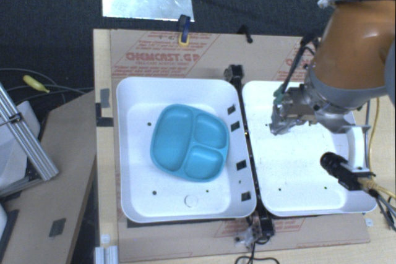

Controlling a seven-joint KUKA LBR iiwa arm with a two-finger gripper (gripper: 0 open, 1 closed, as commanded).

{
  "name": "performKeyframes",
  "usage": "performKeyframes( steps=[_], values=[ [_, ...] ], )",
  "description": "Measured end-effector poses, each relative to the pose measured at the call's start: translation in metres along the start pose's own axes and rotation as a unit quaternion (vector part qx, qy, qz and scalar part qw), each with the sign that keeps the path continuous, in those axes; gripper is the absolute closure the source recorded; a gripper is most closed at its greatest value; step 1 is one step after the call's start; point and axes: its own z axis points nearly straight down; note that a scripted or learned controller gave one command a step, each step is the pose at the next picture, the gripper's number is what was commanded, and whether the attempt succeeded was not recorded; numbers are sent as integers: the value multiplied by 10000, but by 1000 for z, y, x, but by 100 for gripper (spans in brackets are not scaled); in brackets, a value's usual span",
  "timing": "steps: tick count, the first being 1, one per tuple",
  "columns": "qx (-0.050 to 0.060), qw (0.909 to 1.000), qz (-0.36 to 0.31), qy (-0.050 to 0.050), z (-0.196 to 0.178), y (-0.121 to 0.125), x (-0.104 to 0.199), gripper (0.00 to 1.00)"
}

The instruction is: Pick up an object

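Cardboard-covered bench (pixel 161 52) carrying two shallow white bins: the blue three-compartment plastic plate (pixel 189 141) lies centred in the left bin (pixel 133 195), within reach. Tool (pixel 279 123) hovers over the right bin (pixel 297 188); its opening cannot be told.

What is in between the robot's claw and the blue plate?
In the camera view, the walls where the two bins meet, with small black clips, lie between the gripper and the blue plate. Beside them is bare white bin floor.
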Motion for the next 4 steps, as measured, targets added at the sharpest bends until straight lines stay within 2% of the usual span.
performKeyframes(
  steps=[1, 2, 3, 4],
  values=[
    [12, 10000, -64, 14, 31, -1, 65, 100],
    [-101, 9999, -17, 17, -210, 0, 2, 100],
    [26, 10000, -70, 9, -125, -1, 81, 100],
    [5, 10000, -11, 0, -91, 35, 56, 100]
  ],
)
